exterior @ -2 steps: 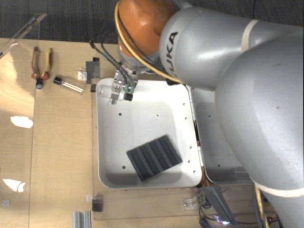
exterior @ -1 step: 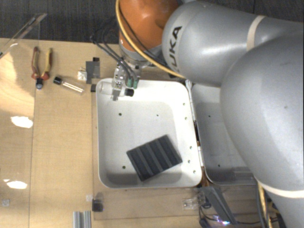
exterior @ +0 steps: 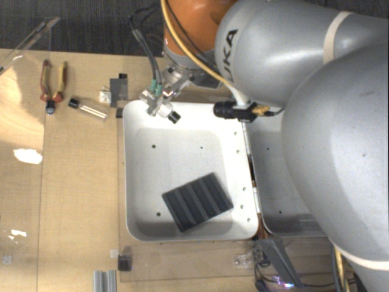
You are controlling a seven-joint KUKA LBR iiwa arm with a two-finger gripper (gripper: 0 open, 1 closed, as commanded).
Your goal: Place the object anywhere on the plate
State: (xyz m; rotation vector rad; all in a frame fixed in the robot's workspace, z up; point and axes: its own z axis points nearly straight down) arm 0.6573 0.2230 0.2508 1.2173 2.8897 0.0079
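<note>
A dark ribbed rectangular plate (exterior: 197,202) lies tilted in the front half of the left white bin (exterior: 137,181). My gripper (exterior: 161,105) hangs over the bin's back left corner, well behind the plate and apart from it. A small black piece (exterior: 174,117) shows at the gripper's lower tip; whether it is part of the gripper or a held object is unclear. The big grey arm with its orange band (exterior: 194,11) covers the upper right of the view.
Left of the bins, on the wooden bench, lie red-handled pliers (exterior: 53,83), a small clear tube (exterior: 89,107) and a black block (exterior: 120,89). The right bin (exterior: 273,181) is mostly hidden under the arm. A small black block (exterior: 124,261) sits at the front.
</note>
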